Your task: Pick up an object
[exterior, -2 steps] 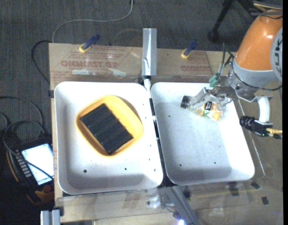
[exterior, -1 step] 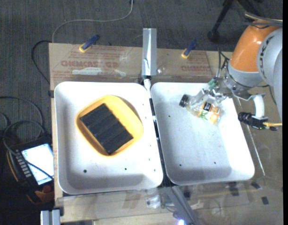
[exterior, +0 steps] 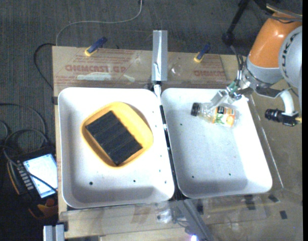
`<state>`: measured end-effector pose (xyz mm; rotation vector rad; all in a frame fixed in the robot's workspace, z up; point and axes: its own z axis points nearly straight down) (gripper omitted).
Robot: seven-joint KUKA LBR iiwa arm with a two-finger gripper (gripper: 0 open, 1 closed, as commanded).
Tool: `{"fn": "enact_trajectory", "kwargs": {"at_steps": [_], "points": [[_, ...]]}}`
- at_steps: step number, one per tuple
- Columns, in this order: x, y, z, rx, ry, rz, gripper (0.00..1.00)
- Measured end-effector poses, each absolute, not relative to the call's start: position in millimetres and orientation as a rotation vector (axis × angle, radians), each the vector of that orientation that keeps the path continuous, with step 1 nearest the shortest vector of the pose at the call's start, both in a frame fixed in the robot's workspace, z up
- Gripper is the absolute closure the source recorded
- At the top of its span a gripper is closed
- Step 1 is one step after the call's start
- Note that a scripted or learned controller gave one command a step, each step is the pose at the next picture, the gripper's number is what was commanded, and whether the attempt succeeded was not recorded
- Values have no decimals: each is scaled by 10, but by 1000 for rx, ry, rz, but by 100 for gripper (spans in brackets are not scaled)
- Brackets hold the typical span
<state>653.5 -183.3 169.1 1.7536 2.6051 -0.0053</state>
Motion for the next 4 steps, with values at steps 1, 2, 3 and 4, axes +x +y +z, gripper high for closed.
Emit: {"fn": "enact_trajectory", "kwargs": {"at_steps": [1, 2, 3, 4], "points": [[6595, -2051, 1106, 1612, 2703, 4, 0], [6661, -2101, 1061, 1824, 2611, 5, 0], [6683, -2101, 1050, 1966, 2534, -13, 0], [6638, -2099, 1045, 2105, 2429, -20, 0]]}}
